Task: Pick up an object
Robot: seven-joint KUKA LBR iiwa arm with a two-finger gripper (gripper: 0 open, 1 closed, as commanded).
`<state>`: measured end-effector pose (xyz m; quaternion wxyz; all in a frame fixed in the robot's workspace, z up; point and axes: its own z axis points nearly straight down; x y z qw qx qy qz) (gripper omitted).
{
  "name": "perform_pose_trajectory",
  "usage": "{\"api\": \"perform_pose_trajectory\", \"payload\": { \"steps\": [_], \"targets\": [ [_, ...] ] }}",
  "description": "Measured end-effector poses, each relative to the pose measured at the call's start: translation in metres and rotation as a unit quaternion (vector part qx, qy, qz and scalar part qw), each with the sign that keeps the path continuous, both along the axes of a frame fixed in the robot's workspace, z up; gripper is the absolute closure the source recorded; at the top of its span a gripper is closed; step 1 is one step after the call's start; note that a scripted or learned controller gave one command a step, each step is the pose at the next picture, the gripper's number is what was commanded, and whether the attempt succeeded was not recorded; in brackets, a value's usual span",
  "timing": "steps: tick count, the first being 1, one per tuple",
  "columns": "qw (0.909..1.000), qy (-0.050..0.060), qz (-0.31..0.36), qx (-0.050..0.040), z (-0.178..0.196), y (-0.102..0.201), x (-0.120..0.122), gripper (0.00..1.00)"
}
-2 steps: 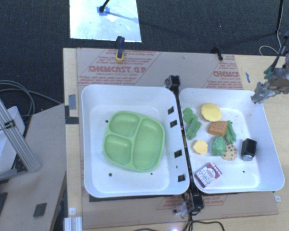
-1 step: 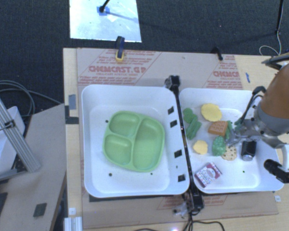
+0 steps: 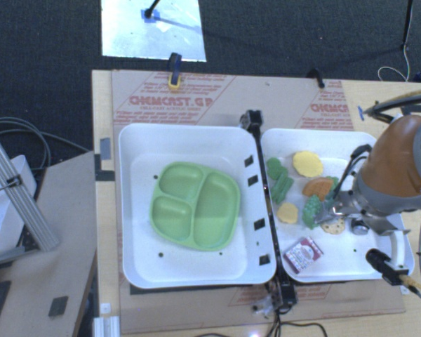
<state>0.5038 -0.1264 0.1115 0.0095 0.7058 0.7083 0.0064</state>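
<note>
Dark carpet surrounds a wooden bench (image 3: 105, 209), and on this bench two shallow white bins sit side by side, so that things can be taken from one and put down in the other. In the left bin (image 3: 137, 146) lies a green divided plate (image 3: 195, 205), flat and about in the middle. The right bin (image 3: 351, 262) holds the loose small things: a yellow round piece (image 3: 307, 163) near the far wall, a green piece (image 3: 279, 180) close to the divider, an orange piece (image 3: 318, 187), a pale yellow lump (image 3: 288, 213), a green toothed piece (image 3: 311, 211) and a red and white packet (image 3: 303, 253) near the front wall. The gripper (image 3: 332, 213) is down inside this bin, beside the green toothed piece and over a small brown cookie-like thing (image 3: 331, 225); I judge it is low because a pick is being tried in this cluster. Whether the claw is open, closed or gripping something I cannot tell, since the wrist covers it. The pieces lie crowded together, so a neighbour may be pushed or caught instead.
</note>
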Motion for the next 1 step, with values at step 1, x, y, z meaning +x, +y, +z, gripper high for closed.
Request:
{"api": "perform_pose_trajectory", "payload": {
  "steps": [1],
  "targets": [
    [1.0,0.006,0.001,0.002,-0.0242,0.0422,-0.0134,1.0]
  ]
}}
